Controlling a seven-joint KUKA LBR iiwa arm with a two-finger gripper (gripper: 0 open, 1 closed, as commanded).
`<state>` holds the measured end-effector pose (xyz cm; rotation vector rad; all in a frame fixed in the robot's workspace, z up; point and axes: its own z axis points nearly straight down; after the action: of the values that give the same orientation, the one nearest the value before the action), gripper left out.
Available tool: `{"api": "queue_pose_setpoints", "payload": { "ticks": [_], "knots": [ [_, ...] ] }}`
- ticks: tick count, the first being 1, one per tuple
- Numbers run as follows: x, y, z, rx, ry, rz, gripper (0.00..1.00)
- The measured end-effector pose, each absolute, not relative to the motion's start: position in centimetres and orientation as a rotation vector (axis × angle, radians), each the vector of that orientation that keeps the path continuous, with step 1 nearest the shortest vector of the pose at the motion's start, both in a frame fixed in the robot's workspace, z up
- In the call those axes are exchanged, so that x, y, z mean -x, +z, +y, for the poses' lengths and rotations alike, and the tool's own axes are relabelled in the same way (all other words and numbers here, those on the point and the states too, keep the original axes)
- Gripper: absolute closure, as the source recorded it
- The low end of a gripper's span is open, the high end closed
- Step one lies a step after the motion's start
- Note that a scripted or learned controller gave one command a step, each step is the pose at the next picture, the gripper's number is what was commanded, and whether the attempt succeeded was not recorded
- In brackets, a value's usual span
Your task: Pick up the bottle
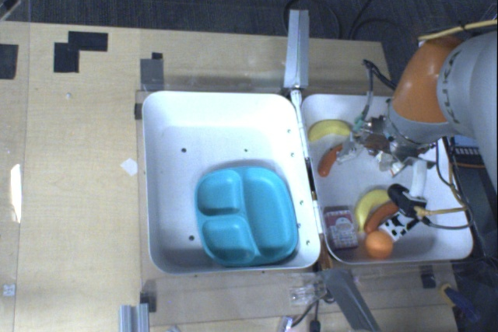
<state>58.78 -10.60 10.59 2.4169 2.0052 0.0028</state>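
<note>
Near us, we saw a small round orange fruit (379, 244) in the right white bin (451, 249). Our grey gripper (372, 142) hovered farther back; we couldn't tell its state. No bottle was picked up yet.

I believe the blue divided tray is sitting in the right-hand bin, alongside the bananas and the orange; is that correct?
Not quite. The camera view shows the blue divided tray lying in the left bin, by itself. The bananas and the orange are in the right bin, where the arm reaches in.
</note>
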Motion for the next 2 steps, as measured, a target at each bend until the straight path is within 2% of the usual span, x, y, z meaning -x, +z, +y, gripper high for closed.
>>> {"api": "queue_pose_setpoints", "payload": {
  "ticks": [1,2],
  "knots": [
    [-67.0,17.1,-8.6,-2.576,0.008,1.790,0.00],
    [-67.1,8.8,-11.0,-2.507,0.006,1.889,0.00]
  ]
}}
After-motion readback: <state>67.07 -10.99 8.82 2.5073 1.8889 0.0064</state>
